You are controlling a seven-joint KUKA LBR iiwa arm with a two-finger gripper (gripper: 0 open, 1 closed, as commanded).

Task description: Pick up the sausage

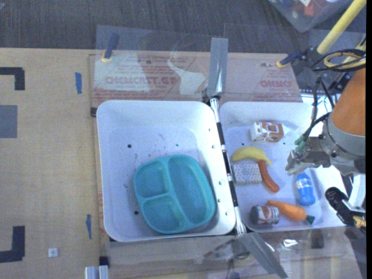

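While the near edge of the right-hand shallow white bin (325,225) holds a small dark-and-red tin can (264,214) lying beside an orange toy carrot (288,210), the thing the task wants lies one row farther back. A short reddish-orange toy sausage (267,176) rests on the bin floor near the bin's middle, its long axis running from upper left to lower right in the camera view. Its upper end sits just under a yellow toy banana (250,153) and it touches, or nearly touches, a grey speckled sponge block (246,173) on its left. A blue plastic bottle (305,190) lies to its right, a little apart.

The two-finger gripper (297,160) hangs above the right part of this bin, below the arm's grey wrist and orange band. I cannot tell how it is set, and nothing shows in its grasp. The sausage lies to the gripper's left in the view and slightly nearer the camera, so the coming move looks like a short shift leftward and then down, with the grasp best taken across the slanted axis.

Farther back stands a white-and-brown toy box (267,131). In the left-hand white bin (116,121) sits a teal divided plastic plate (174,193).
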